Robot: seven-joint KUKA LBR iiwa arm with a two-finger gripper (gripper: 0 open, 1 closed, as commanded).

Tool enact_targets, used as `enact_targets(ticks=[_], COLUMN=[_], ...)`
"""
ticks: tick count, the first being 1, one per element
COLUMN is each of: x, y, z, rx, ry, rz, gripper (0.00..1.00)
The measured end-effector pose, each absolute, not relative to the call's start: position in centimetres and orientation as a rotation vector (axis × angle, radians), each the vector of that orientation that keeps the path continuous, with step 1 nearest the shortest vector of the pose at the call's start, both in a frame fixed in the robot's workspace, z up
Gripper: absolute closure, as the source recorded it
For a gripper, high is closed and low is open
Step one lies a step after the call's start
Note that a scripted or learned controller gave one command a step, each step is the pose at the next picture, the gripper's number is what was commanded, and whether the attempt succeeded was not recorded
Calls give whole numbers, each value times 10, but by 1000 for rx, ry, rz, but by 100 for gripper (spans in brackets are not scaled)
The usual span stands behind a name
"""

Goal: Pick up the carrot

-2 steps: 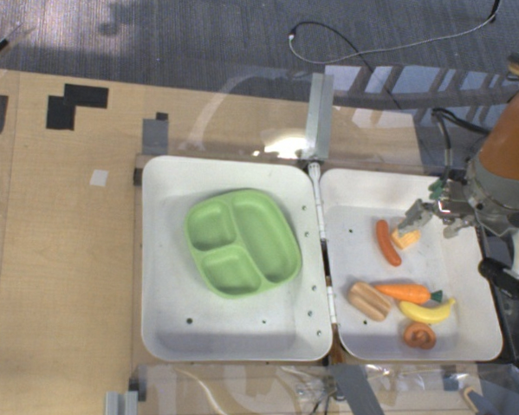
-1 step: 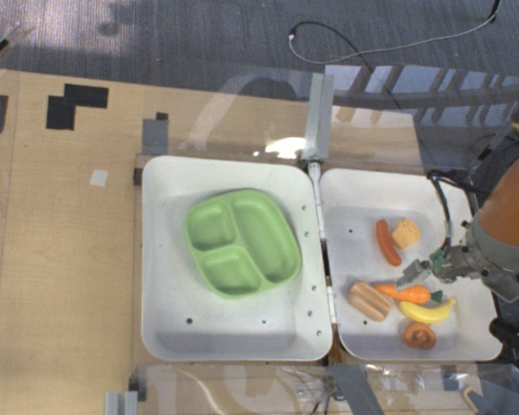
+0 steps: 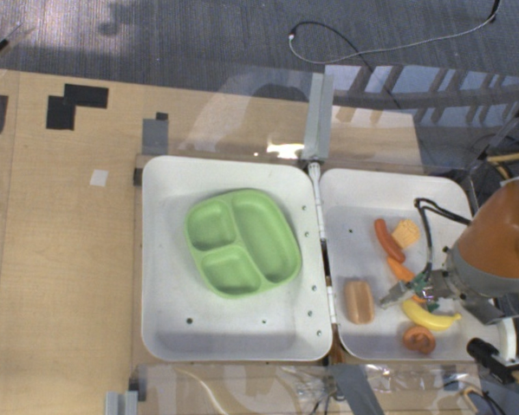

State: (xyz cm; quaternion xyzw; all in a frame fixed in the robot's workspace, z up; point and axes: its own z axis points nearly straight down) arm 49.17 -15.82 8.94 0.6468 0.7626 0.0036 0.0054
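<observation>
Tomato hugs the near rim; tool touches carrot.

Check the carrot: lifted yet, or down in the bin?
Down. The carrot lies flat on the floor of the right bin, between the sausage and banana. The pincer sits just beside it.

Cut off by the right edge: most of the arm, leaving just the orange band and a stretch of grey wrist. Partly covered by the gripper: the lower end of the carrot and the top of the banana. Too small and cluttered to read: the finger tips among the wires there.
</observation>
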Motion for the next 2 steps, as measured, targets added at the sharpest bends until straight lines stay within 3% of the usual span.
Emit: enact_targets(ticks=[1,2], x=[495,547], y=[-157,-55], z=[100,184], rx=[2020,2198], ry=[2385,2242], rz=[17,3], gripper=[100,100])
